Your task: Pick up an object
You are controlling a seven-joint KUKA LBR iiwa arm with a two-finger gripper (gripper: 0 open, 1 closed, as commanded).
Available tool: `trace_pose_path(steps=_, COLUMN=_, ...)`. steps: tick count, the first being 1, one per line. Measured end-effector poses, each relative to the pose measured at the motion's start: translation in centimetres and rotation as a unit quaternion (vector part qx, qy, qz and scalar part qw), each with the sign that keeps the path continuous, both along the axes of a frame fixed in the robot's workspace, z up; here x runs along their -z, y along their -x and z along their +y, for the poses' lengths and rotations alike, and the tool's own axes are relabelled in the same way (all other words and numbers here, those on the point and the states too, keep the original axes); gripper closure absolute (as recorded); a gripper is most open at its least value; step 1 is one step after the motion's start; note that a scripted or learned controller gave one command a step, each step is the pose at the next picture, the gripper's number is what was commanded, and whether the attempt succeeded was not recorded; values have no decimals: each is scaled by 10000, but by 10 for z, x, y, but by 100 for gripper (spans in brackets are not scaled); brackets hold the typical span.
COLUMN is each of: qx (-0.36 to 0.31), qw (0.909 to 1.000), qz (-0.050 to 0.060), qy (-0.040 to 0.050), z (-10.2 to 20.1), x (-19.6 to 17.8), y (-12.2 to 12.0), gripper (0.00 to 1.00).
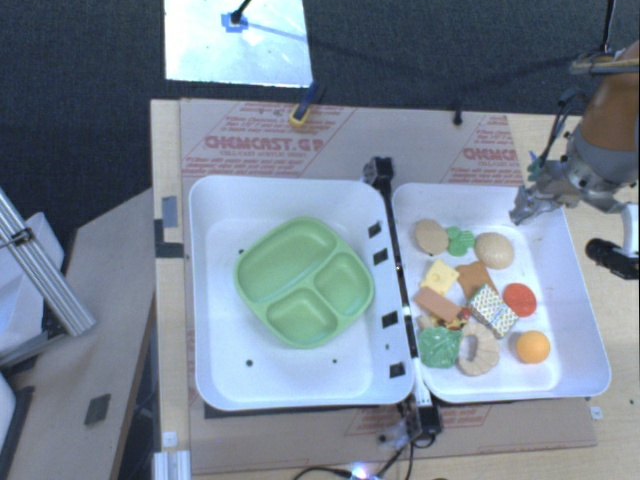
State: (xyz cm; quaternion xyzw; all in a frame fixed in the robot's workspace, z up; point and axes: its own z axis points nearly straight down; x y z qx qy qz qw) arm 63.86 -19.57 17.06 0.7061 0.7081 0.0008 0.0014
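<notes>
The right bin [590,363] holds several toy foods: a tan round piece [431,235], a pale bun [494,250], a yellow cheese wedge [440,276], a checkered packet [492,310], a red tomato [519,299], an orange [532,347], a green leafy piece [438,347] and a beige ring [478,354]. My gripper [524,211] hangs over that bin's far right corner, up and to the right of the bun and apart from it. Nothing shows in its grasp.
The left bin [215,228] bears a green divided plate [304,282]. A black divider [392,268] runs between the bins. A yellow clip [299,116] lies on the cardboard behind them, and a metal rail [40,278] stands at the far left.
</notes>
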Motion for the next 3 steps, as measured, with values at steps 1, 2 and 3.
trace_pose_path(steps=1, qx=-12, qw=10000, qz=-15, qy=3, z=0, x=-54, y=-1, gripper=100)
trace_pose_path(steps=2, qx=-29, qw=10000, qz=11, qy=-9, z=60, x=-58, y=17, gripper=100)
trace_pose_path(steps=3, qx=-28, qw=10000, qz=13, qy=-11, z=108, x=-68, y=36, gripper=100)
